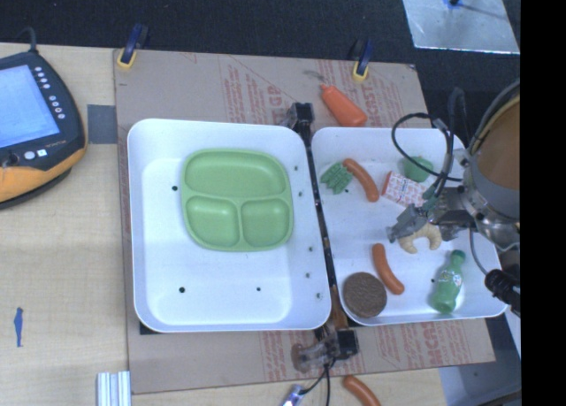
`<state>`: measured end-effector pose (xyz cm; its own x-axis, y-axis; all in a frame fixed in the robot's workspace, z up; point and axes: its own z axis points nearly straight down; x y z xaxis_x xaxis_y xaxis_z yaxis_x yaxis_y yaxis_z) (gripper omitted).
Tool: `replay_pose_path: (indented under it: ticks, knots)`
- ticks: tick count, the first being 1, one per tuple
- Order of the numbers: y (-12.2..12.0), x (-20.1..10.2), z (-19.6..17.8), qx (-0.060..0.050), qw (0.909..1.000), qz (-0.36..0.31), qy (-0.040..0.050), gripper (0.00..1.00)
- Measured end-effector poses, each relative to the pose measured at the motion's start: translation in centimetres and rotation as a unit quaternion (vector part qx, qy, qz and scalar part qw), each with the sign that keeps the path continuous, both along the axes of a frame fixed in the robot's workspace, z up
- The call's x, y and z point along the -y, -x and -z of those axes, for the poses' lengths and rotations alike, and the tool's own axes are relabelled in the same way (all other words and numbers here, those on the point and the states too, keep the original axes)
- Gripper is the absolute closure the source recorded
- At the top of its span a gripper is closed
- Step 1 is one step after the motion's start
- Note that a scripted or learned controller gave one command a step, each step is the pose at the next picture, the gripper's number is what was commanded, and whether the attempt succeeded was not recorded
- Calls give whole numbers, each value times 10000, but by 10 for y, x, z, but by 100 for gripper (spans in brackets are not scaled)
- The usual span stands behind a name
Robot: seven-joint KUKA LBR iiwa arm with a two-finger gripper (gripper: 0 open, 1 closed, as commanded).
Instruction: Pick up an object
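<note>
End effector (412, 225) hung low over the cream banana-like piece (423, 236) in the right bin (354, 141), evidently targeting it; grip state unreadable.

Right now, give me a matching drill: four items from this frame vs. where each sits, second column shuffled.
Items:
1. green plate
2. green bottle
3. brown cookie
4. carrot

Places:
A. right bin, near corner by the divider
B. on the cardboard beyond the right bin, outside both bins
C. left bin
D. right bin, near edge on the arm's side

Pairs: 1-C, 2-D, 3-A, 4-B
</note>
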<state>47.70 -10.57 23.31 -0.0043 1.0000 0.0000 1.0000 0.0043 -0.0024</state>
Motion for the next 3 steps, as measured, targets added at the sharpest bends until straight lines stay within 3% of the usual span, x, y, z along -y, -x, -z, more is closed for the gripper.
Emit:
replay_pose_path:
  ticks: [1, 2, 3]
  knots:
    - [-29, 39, 136, -17, 10000, -3, 0, 0]
    - [-29, 41, 125, -13, 10000, -24, 12, 100]
    - [-29, 41, 125, -10, 10000, -22, 12, 0]
